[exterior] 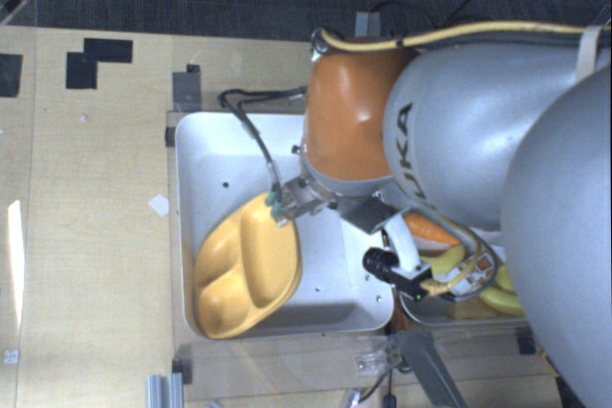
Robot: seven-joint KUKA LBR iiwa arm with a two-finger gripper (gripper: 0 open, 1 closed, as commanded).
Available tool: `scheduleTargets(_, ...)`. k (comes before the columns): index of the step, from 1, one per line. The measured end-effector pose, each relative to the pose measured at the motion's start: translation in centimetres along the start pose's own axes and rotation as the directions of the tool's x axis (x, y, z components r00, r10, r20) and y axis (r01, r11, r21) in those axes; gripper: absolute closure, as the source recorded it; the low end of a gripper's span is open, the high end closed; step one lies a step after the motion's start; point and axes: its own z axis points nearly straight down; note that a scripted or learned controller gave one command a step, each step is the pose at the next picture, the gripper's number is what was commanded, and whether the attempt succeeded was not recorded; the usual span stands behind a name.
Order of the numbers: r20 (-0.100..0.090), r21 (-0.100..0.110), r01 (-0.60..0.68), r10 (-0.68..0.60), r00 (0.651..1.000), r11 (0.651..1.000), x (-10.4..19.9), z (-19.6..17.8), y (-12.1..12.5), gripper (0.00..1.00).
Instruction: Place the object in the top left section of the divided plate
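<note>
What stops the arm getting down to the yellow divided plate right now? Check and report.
Probably nothing. The yellow divided plate lies uncovered in the left white bin, and the arm already hangs over that bin with its orange band just above the plate's upper right edge. Nothing stands between them.

Arm (459, 139) reaches in; wrist bent down

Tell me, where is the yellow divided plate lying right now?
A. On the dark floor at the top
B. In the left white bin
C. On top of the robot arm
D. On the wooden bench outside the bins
B: the plate lies inside the left bin, toward its lower left corner, below the arm.
</note>
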Motion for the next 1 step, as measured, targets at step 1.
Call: scheduleTargets(1,0.017,0.01,0.18,-0.18,0.984,0.984,-2.88,4.9,-1.3,1.0)
